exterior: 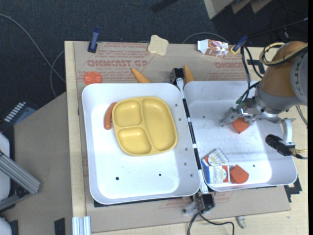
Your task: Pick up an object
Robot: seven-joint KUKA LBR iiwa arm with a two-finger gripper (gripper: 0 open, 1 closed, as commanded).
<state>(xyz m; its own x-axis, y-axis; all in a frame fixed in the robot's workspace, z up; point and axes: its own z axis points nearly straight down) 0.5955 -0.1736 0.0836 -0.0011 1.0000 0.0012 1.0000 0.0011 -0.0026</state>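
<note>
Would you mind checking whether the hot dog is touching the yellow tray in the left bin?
Touching. The camera view shows the hot dog lying against the left rim of the yellow tray, with no white bin floor between them.

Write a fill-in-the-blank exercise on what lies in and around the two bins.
1. The yellow divided tray lies in the ____ bin.
2. The sausage lies against the tray's ____ side.
3. The gripper hangs over the ____ bin, beside an orange block.
4. The small carton in the right bin lies near that bin's ____ edge.

Missing words: left; left; right; front
</note>
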